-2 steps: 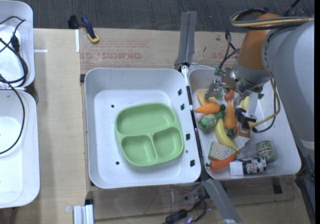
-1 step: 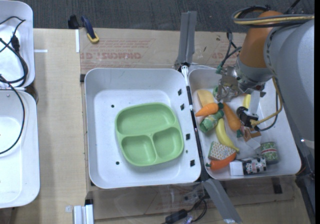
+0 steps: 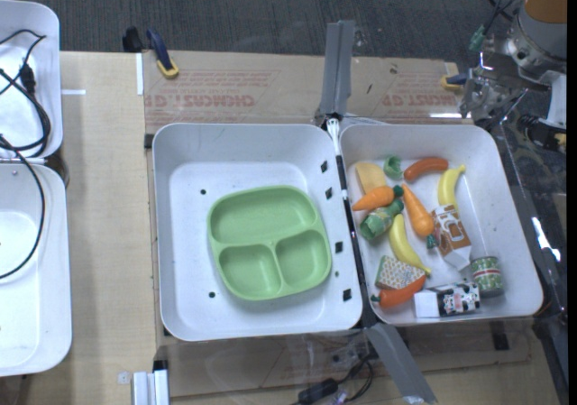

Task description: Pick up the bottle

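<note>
On the bench, two shallow white bins sit side by side; the left bin (image 3: 171,241) holds a green divided tray (image 3: 269,242) with three compartments, lying roughly centred on the bin floor. Right bin (image 3: 518,241) holds a crowd of toy food. The bottle (image 3: 448,301), small, with a white cap end and a dark cow-patterned body, lies on its side near the front edge of the right bin, cap toward the left. Touching or just beside it on the right: a small green can (image 3: 487,275). Just above the bottle, a carton (image 3: 451,235) with brown and white print lies tilted. Left of the bottle, a wedge-shaped sandwich piece (image 3: 393,273) sits over an orange carrot (image 3: 401,292). Two bananas: one (image 3: 405,244) mid-bin, one (image 3: 449,185) nearer the back wall. Two more carrots (image 3: 373,198) (image 3: 417,211) near centre, a red sausage (image 3: 425,166) at the back, and a green leafy item (image 3: 380,221) beside the divider. Arm enters at upper right; gripper (image 3: 491,92) hangs above the back right corner of the right bin, outside its rim, well apart from the bottle. Cables and fittings clutter the wrist; cannot tell how the gripper is set, and nothing is seen held in it. At far left, white basins (image 3: 27,286) with black cables (image 3: 22,105).
</note>
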Robot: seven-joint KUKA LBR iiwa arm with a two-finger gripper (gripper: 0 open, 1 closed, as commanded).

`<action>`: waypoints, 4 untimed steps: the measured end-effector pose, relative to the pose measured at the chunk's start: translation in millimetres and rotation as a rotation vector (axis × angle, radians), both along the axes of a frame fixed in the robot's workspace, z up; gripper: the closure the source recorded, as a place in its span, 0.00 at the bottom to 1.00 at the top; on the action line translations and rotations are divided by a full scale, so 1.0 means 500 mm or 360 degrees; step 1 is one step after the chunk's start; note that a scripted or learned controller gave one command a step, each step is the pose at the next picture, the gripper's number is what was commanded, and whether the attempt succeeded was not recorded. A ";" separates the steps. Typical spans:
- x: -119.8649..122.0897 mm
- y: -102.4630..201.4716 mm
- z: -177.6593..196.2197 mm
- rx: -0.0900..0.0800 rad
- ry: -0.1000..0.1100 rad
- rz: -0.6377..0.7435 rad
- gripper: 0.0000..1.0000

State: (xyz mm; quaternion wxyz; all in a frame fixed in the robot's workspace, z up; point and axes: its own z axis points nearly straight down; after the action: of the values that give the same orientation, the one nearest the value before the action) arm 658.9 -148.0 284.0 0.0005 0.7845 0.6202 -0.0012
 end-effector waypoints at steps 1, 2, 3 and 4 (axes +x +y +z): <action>-0.018 0.021 -0.108 0.0001 0.0004 -0.0208 1.00; 0.000 0.010 -0.110 0.0000 0.0001 -0.0289 1.00; -0.001 0.006 -0.106 0.0001 0.0003 -0.0382 1.00; -0.001 -0.035 -0.120 0.0000 0.0001 -0.0443 1.00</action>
State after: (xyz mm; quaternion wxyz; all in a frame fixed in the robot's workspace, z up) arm 658.6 -165.4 224.1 0.0000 0.8628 0.5055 -0.0016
